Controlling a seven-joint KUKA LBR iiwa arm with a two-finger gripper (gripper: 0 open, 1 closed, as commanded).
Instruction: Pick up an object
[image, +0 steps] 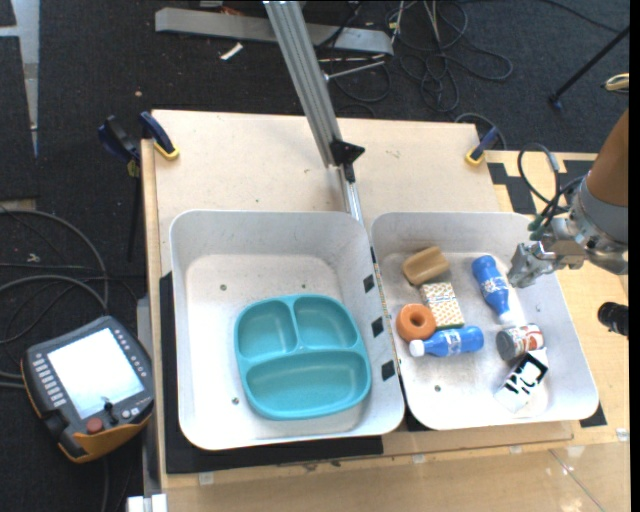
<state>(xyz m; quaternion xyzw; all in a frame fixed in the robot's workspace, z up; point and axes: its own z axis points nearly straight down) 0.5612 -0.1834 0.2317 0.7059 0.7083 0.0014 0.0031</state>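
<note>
Two white bins sit side by side on the bench. Left bin (200, 250) holds a teal tray (298, 355). Right bin (575, 345) holds two blue bottles (490, 285) (450, 343), a doughnut (415, 322), a sponge (425, 265), a patterned block (442, 304) and a black-and-white pack (524, 378). Gripper (525, 265) hangs over the right bin's right edge beside the upper bottle, carrying nothing; its spread cannot be told.

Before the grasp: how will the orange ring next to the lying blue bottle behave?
The orange doughnut-shaped ring lies flat in the right white bin, so it probably won't roll. It looks light and maybe soft. A push may nudge the blue plastic bottle beside it.
</note>
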